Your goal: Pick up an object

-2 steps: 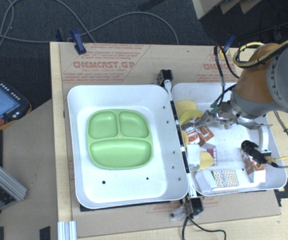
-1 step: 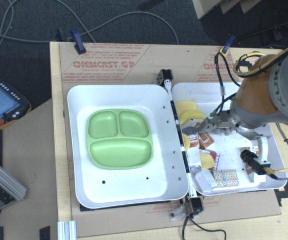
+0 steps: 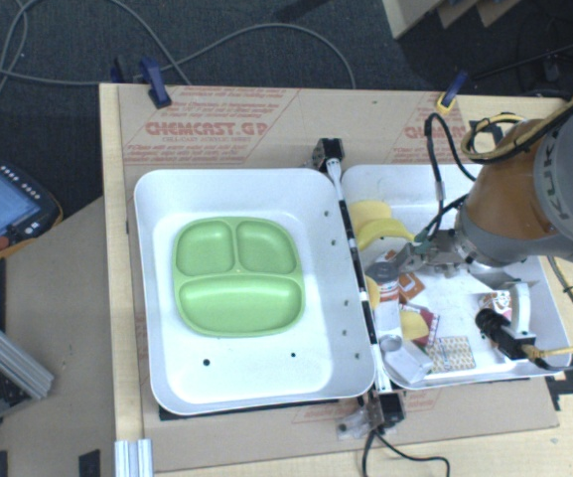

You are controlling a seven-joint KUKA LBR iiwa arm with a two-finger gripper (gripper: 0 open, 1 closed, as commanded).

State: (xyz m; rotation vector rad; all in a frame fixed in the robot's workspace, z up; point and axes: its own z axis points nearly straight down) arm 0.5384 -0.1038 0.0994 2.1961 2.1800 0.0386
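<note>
My gripper (image 3: 397, 262) is low over the left half of the right bin (image 3: 405, 179), with the arm's orange band (image 3: 504, 202) behind it to the right. It hovers just below a yellow banana-shaped object (image 3: 379, 224) and just above a small red and brown item (image 3: 410, 287). Further forward lie a yellow and red piece (image 3: 421, 322), a patterned card (image 3: 452, 352) and a pale grey object (image 3: 403, 363). Whether anything sits between the gripper's tips cannot be made out.
The left bin (image 3: 157, 266) holds a green divided plate (image 3: 237, 277). A black clamp (image 3: 328, 152) and a ridge of bin walls (image 3: 354, 266) separate the two bins. Cables (image 3: 495, 331) trail across the right bin's near right corner.
</note>
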